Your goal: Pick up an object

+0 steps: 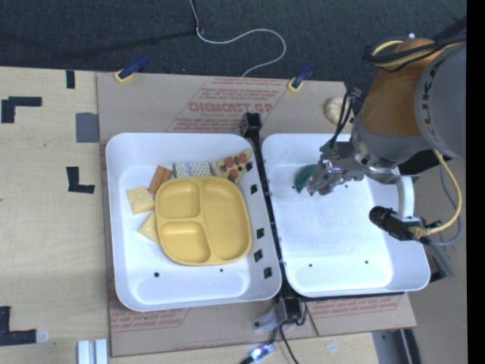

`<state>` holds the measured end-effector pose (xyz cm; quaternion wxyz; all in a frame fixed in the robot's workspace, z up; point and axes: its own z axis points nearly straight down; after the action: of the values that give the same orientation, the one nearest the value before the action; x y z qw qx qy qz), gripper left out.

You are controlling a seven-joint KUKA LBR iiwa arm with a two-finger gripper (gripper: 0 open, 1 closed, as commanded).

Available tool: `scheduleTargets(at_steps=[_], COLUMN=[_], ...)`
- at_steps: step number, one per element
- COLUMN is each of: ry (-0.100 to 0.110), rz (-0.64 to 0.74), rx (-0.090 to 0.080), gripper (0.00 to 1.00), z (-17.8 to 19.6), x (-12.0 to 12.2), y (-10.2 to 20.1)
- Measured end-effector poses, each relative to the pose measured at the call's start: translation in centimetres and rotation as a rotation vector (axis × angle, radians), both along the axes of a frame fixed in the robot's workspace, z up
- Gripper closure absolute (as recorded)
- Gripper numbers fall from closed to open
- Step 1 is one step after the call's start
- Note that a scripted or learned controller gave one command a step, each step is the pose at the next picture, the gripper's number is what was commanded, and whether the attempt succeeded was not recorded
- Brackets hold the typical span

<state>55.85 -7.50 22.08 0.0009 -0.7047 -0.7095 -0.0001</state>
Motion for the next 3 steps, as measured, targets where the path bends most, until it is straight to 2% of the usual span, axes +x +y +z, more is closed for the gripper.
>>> scheduleTargets(at_steps=[1, 2, 3], ry=[-0.003, -0.002, -0.001], rz=[0.000, -0.001, -0.005], rx=[0.000, -0.001, -0.002], gripper=[1.00, 1.00, 1.00], z=[0.6, 1.4, 1.0], x=[4.4, 7.5, 9.4], y=[4.3, 8.6, 10.2])
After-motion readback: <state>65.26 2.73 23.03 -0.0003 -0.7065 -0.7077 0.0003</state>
